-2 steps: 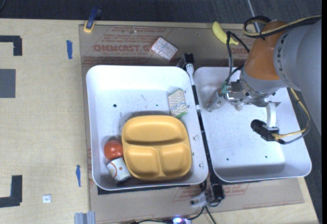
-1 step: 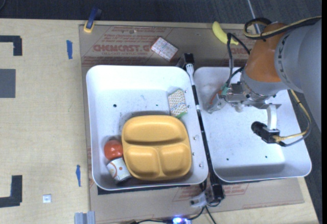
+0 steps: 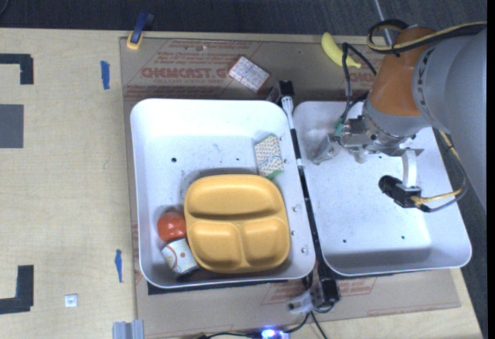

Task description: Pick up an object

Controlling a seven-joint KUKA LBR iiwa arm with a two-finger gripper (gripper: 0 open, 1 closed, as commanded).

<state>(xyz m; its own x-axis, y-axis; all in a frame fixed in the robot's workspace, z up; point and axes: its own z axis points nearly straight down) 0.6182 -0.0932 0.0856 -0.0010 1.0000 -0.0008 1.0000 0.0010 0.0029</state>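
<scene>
A large yellow divided tray point(image 3: 236, 221) lies in the left bin point(image 3: 155, 136), filling its front half. A red-orange round object point(image 3: 171, 226) and a small white-and-orange toy point(image 3: 179, 255) sit squeezed against the tray's left side. A small patterned packet point(image 3: 268, 154) rests near the left bin's right wall, just behind the tray. My gripper point(image 3: 331, 144) hangs low over the back left corner of the right bin point(image 3: 402, 252), under the orange wrist band point(image 3: 394, 86). Nothing is visible between its fingertips.
A patterned card point(image 3: 247, 73) lies on the brown board behind the left bin. A yellow object point(image 3: 335, 48) and a blue clip point(image 3: 139, 28) sit at the board's far edge. A black cable plug point(image 3: 396, 190) hangs from the arm over the right bin.
</scene>
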